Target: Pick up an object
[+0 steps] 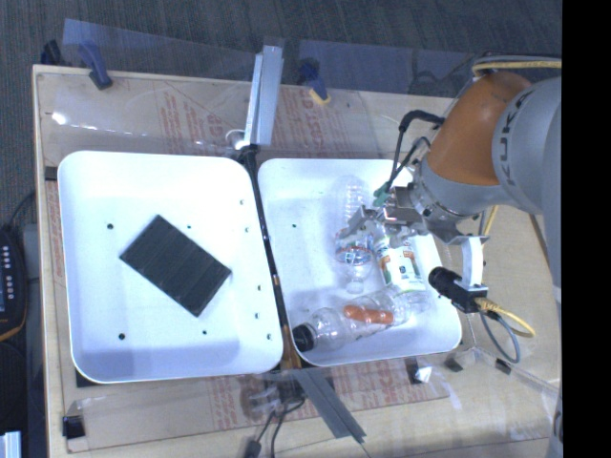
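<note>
My gripper (370, 219) hangs low over the middle of the right bin (296, 198), reaching in from the right under the orange-banded wrist. Just below it lies a clear plastic bottle (354, 256) with a blue and red label. To the right of that bottle lies a small white bottle (400, 263) with a green cap and a printed label. Near the front wall an orange piece (368, 315) rests against another clear bottle (329, 327) with a black cap. A flat black rectangular pad (176, 264) lies tilted in the left bin (95, 179).
The two bins meet at a dark divider (266, 256) running front to back. A metal rail (262, 93) stands behind them, with blue clamps (94, 65) on the bench's back edge. Cables (496, 318) trail off the arm at the right bin's front right corner.
</note>
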`<state>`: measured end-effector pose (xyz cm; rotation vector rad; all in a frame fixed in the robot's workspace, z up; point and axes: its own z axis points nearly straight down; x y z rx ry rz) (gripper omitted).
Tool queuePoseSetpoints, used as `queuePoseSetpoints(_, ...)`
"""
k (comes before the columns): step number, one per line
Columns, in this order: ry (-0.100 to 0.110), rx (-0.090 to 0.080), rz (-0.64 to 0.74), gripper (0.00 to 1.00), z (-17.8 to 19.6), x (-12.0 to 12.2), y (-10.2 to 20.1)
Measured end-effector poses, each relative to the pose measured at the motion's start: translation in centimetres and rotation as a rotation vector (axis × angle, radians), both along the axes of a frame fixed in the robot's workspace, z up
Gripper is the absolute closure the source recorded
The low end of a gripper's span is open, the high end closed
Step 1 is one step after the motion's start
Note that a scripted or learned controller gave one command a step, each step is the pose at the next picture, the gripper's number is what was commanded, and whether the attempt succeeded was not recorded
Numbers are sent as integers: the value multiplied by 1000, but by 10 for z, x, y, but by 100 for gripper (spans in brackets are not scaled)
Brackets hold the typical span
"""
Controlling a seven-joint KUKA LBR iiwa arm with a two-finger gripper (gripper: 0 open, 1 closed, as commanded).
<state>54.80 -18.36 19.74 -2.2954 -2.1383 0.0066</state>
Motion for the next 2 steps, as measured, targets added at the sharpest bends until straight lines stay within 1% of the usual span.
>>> queuePoseSetpoints(1,1,5,-25,0,-108,39,-19)
queuePoseSetpoints(2,-1,4,-21,100,-96,41,-19)
